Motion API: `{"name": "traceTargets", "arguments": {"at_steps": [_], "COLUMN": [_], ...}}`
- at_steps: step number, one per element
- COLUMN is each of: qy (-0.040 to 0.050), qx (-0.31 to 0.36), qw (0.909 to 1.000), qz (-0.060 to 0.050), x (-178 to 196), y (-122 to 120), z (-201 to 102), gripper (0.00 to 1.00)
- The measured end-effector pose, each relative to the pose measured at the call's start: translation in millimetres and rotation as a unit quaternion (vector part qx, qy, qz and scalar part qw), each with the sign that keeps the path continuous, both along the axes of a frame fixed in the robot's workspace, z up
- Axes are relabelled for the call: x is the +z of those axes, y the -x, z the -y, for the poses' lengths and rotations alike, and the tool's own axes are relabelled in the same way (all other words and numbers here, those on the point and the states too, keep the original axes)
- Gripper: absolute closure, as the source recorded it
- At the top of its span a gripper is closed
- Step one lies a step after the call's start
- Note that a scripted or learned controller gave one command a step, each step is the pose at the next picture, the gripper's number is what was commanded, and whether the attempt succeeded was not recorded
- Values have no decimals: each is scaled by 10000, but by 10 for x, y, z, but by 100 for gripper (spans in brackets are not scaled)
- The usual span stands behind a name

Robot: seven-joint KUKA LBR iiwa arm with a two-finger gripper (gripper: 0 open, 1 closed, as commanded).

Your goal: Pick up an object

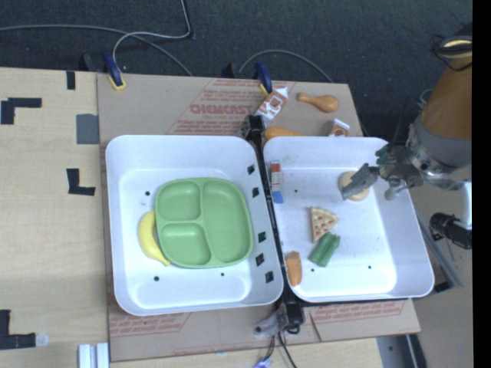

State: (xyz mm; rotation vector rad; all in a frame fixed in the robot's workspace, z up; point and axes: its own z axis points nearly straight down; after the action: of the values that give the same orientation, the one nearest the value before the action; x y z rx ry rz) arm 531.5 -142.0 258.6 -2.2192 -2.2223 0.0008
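Pizza slice toy (322, 222): light, rigid, flat; best pinched across its edges. Hand (360, 184) nearby; whether open, cannot tell.

You're looking at dark carpet (322, 14) beyond the bench's far edge, with thin cables (180, 10) looping across it. A printed cardboard sheet (207, 110) covers the bench top (two blue clamps (115, 73) pin its far edge). Pale wood (46, 228) with black tape marks (21, 107) runs along the left side.
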Motion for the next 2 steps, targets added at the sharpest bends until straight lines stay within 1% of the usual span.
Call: {"name": "traceTargets", "arguments": {"at_steps": [1,2], "qy": [-2,2], "qx": [-3,-2], "qw": [10000,10000], "qz": [-8,19], "x": [-758,-1716], "y": [-81,-218], "z": [-186,-193], "gripper": [0,0]}}
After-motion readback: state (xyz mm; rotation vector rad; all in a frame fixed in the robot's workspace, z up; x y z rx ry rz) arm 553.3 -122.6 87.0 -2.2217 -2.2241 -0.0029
